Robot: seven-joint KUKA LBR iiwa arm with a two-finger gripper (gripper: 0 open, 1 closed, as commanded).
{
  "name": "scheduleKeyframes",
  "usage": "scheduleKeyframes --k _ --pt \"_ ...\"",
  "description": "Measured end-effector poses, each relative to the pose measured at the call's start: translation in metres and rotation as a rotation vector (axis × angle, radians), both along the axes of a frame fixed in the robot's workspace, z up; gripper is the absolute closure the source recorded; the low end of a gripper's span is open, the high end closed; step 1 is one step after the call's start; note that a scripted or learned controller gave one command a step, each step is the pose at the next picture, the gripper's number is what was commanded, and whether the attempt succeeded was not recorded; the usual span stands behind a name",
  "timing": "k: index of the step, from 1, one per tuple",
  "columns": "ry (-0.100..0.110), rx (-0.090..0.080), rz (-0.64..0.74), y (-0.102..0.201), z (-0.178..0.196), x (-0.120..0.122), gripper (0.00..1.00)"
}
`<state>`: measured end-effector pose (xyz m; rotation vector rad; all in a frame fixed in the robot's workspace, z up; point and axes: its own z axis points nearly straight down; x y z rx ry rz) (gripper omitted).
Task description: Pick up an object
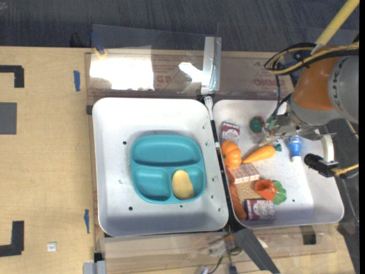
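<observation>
My gripper [274, 131] hangs low in the upper middle of the right bin [325, 201], under the orange band of the arm [316, 87]. It sits just above the thick end of an orange carrot [259, 153], which lies slanted. A small dark green round item [257, 123] lies close on the gripper's left, and a small blue bottle [295, 146] on its right. From this angle nothing can be seen held.
The right bin also holds a maroon can [230, 132], an orange fruit [230, 153], a tan box [246, 176], a red and green pepper [269, 189] and a second maroon can [260, 209]. In the left bin [108, 153], a teal divided plate [165, 156] carries a yellow potato [182, 184].
</observation>
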<state>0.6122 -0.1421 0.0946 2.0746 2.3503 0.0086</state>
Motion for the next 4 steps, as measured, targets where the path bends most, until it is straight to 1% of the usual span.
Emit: scheduleKeyframes --k 1,2,3,4 --pt "0.004 0.002 -0.031 0.088 0.091 0.058 1.00" --pt "0.011 0.000 -0.035 0.085 0.087 0.056 0.00" --pt "-0.008 -0.002 0.068 0.045 0.008 0.037 0.00" --pt "0.004 -0.003 0.433 0.030 0.062 0.005 0.00"
